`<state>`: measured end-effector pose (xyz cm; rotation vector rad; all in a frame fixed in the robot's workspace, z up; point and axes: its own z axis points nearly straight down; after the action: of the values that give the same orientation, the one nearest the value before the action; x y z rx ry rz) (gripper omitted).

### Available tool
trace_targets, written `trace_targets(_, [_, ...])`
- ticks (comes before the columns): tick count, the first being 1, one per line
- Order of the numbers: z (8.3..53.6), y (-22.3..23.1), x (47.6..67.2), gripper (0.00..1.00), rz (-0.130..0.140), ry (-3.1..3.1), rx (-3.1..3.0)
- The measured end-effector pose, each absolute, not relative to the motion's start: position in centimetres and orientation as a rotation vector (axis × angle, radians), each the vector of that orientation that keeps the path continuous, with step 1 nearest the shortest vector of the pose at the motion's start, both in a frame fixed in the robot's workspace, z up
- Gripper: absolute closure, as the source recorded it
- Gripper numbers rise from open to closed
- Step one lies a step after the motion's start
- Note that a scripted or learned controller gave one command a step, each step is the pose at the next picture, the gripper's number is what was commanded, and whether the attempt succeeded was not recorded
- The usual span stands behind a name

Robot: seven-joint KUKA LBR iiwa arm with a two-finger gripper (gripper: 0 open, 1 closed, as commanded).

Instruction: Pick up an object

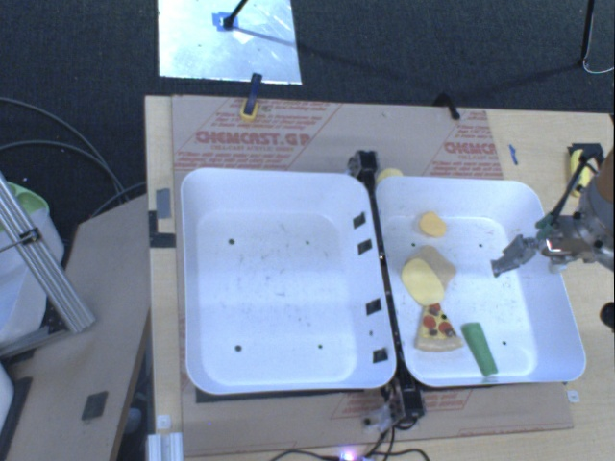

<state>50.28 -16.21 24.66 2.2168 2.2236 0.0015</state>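
End effector: mine (pixel 504 261), over the right side of the right white plastic bin (pixel 553 349); nothing visible between its tips; how far open, I cannot tell.
Candidate: green plastic cylinder (pixel 479 348), lying flat near that bin's front wall, clear of neighbours.
Neighbours: pizza-slice toy (pixel 437 329) just left of the cylinder; large yellow rounded block (pixel 422 279) beyond the slice; small yellow round piece (pixel 432 225) toward the bin's far wall.
Handling, judged: light, stiff, smooth, liable to roll.
Hold: across its narrow width, mid-length.
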Motion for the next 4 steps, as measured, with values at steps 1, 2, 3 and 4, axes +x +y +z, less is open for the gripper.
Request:
trace_targets(1, [11.1,-11.2,51.4,0.0,-0.003,2.237,2.218])
trace_targets(2, [14.6,-8.2,51.6,0.0,0.004,2.228,2.211])
trace_targets(3, [18.6,-4.3,48.7,0.0,0.006,2.23,2.212])
trace_targets(4, [8.8,-9.3,48.4,0.0,-0.009,2.22,2.228])
